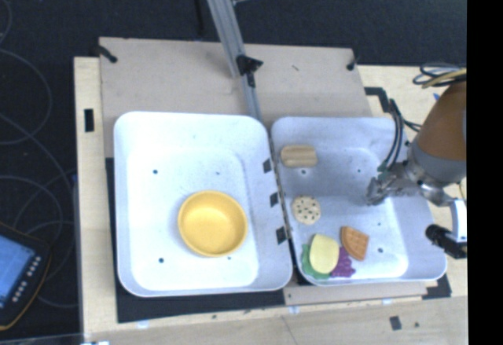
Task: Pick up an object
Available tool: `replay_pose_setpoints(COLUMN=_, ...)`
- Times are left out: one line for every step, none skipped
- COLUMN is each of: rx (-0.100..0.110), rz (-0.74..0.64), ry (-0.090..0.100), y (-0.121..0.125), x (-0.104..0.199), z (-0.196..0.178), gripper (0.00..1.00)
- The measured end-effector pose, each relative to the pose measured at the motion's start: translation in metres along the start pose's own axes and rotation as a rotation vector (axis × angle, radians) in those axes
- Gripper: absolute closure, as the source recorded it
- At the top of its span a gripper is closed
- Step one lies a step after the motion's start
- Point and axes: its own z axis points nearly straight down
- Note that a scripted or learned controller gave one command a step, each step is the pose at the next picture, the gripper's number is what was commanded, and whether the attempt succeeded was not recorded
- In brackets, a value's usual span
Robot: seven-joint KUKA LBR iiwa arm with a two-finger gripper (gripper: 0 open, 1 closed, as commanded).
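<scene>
**Pincer low over the right bin, food pieces close by**

The pincer (pixel 376 192) hangs low over the floor of the right bin (pixel 346 139), and nothing shows between its tips; how far they are parted cannot be told from this slant. The grey arm (pixel 440 148) with its orange band comes in from the right.

Left of the pincer lies a round pale cookie (pixel 306 210) speckled with dark chips. Up and to the left of the pincer sits a short tan block (pixel 299 155), shaped like a small log lying on its side. Below the pincer and a little left is an orange wedge (pixel 354 242) with a ridged face, and just beside that, in the bin's lower corner, a yellow-green rounded piece (pixel 323 254) rests on something green and purple. None of these touches the pincer.

Well to the left, in the left bin (pixel 141 147), stands a yellow bowl (pixel 212 222), open side up.

Both bins are white and shallow and sit side by side on a pale wooden desk (pixel 90 178), with a tan board behind them. A slanted metal rail (pixel 224 13) rises from the desk's back edge. The floor around is dark, with loose cables, and a lit screen (pixel 16 269) shows at far left.
</scene>
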Motion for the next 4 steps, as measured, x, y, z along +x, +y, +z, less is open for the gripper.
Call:
replay_pose_setpoints(rx=-0.001, rz=-0.012, ry=0.002, y=0.003, x=0.009, z=-0.054, gripper=1.00)
replay_pose_setpoints(rx=-0.002, rz=-0.012, ry=0.001, y=0.005, x=0.007, z=-0.104, gripper=1.00)
replay_pose_setpoints(rx=0.002, rz=-0.016, ry=0.004, y=0.009, x=0.052, z=-0.117, gripper=1.00)
replay_pose_setpoints(rx=0.004, rz=-0.016, ry=0.005, y=0.016, x=0.105, z=-0.112, gripper=1.00)
